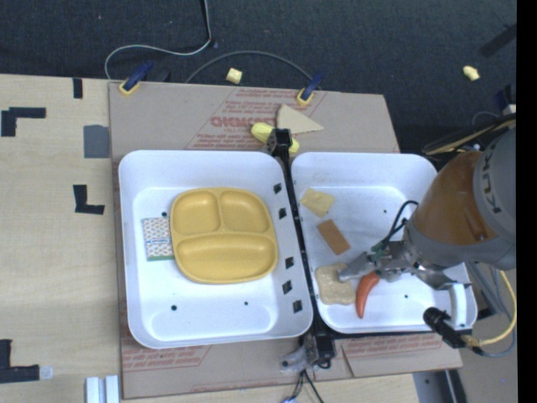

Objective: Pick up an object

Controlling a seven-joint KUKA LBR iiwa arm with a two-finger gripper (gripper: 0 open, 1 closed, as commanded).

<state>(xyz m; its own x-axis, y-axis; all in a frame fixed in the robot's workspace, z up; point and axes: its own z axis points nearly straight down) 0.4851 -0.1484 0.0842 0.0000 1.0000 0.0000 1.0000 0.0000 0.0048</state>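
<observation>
Pincer low in right white bin, tips over the pale bread-like slab near that bin's 7 o'clock corner; released or clenched, cannot tell. Orange-red curved pepper-shaped piece just beside the pincer at 5 o'clock, touching slab's right end. Brown rectangular block at 11 o'clock, pale yellow wedge further the same way. Left white bin holds yellow three-compartment plastic plate; small patterned card touches plate's 9 o'clock edge. Cardboard sheet under both bins.
</observation>
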